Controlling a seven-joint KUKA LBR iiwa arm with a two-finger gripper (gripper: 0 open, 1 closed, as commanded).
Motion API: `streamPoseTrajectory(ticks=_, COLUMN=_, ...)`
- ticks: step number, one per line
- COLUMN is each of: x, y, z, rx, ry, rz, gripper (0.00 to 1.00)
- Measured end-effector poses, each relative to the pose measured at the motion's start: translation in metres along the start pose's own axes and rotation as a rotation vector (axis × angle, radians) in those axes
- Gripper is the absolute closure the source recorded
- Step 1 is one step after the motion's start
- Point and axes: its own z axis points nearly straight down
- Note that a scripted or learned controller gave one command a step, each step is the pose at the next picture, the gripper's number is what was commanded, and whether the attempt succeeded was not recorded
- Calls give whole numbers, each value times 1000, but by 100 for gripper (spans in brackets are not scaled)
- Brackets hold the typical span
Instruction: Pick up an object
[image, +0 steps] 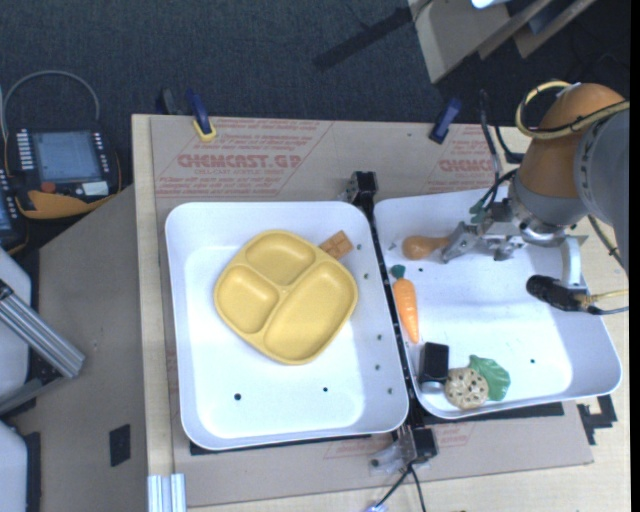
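My gripper (478, 244) hangs low over the back of the right bin (590, 350), open, with nothing between its fingers. A brown drumstick-shaped toy (425, 245) lies just to its left, close to the left fingertip. An orange carrot (405, 308) lies along the bin's left wall. At the front of the bin sit a black block (434, 362), a round cookie (465, 388) and a green leafy toy (492, 375), all well away from the gripper.
In the left bin (200, 380) a yellow divided plate (286, 295) takes up the middle, with a small brown block (335, 243) at its back right corner. The bench's cardboard top (300, 150) surrounds both bins.
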Motion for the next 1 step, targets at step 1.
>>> streamPoseTrajectory(ticks=1, x=1, y=3, z=-15, rx=-11, ry=1, rz=-1, gripper=100)
